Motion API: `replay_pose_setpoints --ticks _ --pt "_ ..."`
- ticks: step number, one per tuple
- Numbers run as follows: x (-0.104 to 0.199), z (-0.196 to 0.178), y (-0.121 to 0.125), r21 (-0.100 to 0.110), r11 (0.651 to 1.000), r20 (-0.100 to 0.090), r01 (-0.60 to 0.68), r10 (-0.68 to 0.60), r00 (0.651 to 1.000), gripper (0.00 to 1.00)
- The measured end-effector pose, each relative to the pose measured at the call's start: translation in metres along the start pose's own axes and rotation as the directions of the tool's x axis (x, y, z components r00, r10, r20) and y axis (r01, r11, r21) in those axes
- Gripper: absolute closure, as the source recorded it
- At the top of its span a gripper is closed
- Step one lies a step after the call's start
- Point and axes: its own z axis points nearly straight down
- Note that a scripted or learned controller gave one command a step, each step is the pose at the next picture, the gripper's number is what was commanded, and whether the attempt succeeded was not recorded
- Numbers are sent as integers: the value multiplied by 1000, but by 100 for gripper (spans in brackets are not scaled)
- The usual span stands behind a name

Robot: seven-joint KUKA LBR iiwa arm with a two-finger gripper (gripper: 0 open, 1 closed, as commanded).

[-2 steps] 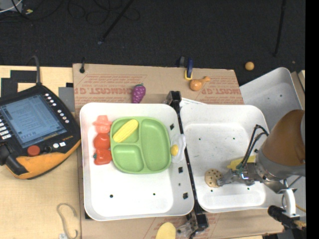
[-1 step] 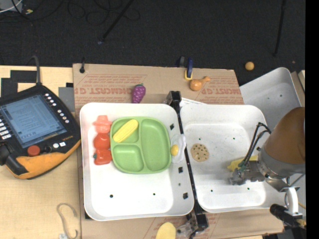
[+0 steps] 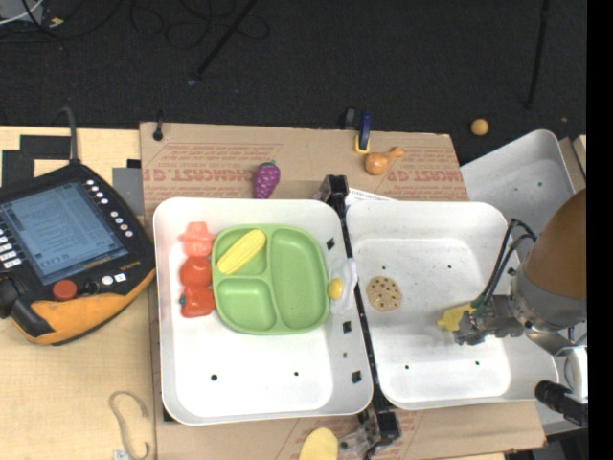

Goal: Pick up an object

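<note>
In the right bin (image 3: pixel 431 381) my gripper (image 3: pixel 476 330) is low over the floor, at the end of the arm that comes in from the right. A small yellow object (image 3: pixel 451 320) lies right at its left tip, touching or nearly so; whether it is held cannot be made out. A round brown cookie (image 3: pixel 384 293) lies on the bin floor to the left of the gripper, apart from it.
The left bin (image 3: pixel 249 381) holds a green divided plate (image 3: pixel 278 286) with a corn cob (image 3: pixel 239 250), a red-orange toy (image 3: pixel 196 271) and a small yellow piece (image 3: pixel 336 289). Purple grapes (image 3: pixel 266 178), an orange gourd (image 3: pixel 381 161), a lemon (image 3: pixel 319 444) and a teach pendant (image 3: pixel 67 247) lie outside.
</note>
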Motion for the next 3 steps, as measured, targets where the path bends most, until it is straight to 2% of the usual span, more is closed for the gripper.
replay_pose_setpoints --ticks 2,3 --pt "-3 -89 2 -3 1000 1 0 0 1000 100" --pt "41 -77 32 2 1000 -2 5 -5 1000 100"
